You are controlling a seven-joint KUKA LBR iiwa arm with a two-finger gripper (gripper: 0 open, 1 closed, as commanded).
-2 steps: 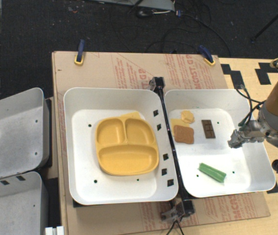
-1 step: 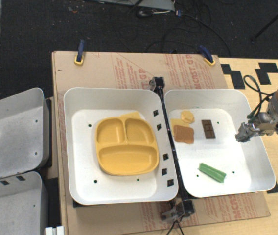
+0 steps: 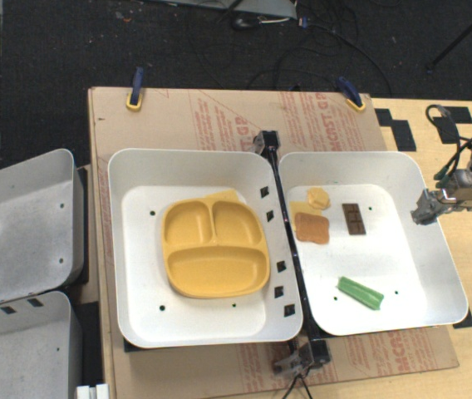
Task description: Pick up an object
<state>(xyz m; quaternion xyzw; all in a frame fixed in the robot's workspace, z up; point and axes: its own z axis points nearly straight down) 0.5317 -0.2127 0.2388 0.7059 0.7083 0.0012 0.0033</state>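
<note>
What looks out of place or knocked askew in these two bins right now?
Nothing stands out. The yellow divided plate lies flat in the left bin; the right bin holds a green block, brown pieces and a small yellow piece, all apart.

Lighting even and bright over the bench, diffuse, apparently from overhead. The two shallow white plastic bins (image 3: 205, 166) are near overexposed; wall detail is washed out on the upper rims. Shadows soft and short: a faint one under the yellow three-compartment plastic tray (image 3: 216, 248), a thin one beside the green rectangular block (image 3: 361, 293). The dark speckled floor (image 3: 36, 48) falls off to near black with visible noise. Focus moderate overall; the red print on the tan cardboard sheet (image 3: 219, 123) reads soft. The grey two-finger gripper (image 3: 425, 210) at the right is slightly blurred. No obvious edge distortion.
</note>
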